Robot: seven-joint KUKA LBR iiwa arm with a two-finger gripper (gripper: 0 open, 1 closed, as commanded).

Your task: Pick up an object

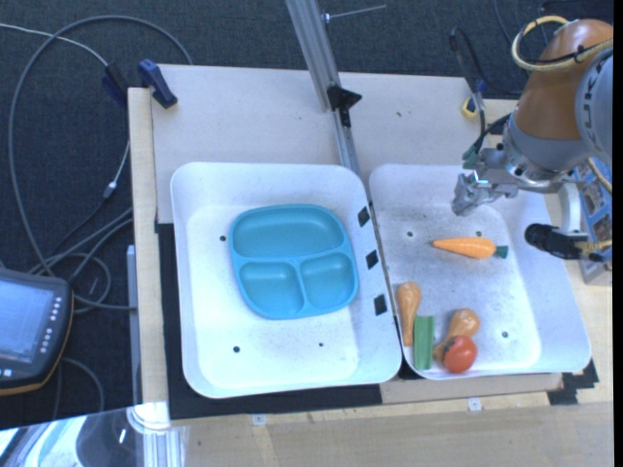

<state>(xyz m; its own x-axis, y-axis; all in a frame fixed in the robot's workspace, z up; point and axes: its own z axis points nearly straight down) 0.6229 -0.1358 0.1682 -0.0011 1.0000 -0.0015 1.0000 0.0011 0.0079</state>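
Seen from above at a slant, the pale surface (pixel 263 115) carries two shallow white bins side by side. The left bin (pixel 200 290) holds a blue divided plate (pixel 292 261), lying flat near its middle with three compartments facing up.

The right bin (pixel 545 309) holds the loose food items. An orange carrot (pixel 465 248) with a green stem end lies on its side near the bin's centre, stem pointing right. Toward the near-left corner sit four more pieces close together: a tan, squash-shaped piece (pixel 408 303), a green stick (pixel 423 343) just beside and below it, a second tan piece (pixel 461 322), and a red tomato (pixel 460 355) touching that tan piece's lower end.

The grey arm with its orange band (pixel 565 76) reaches in from the right. Its claw (pixel 470 195) hangs over the far part of the right bin, above and apart from the carrot, with nothing visible between its fingers; how wide they stand cannot be told from here.

A metal pole (pixel 316 47) rises from the far edge between the bins.
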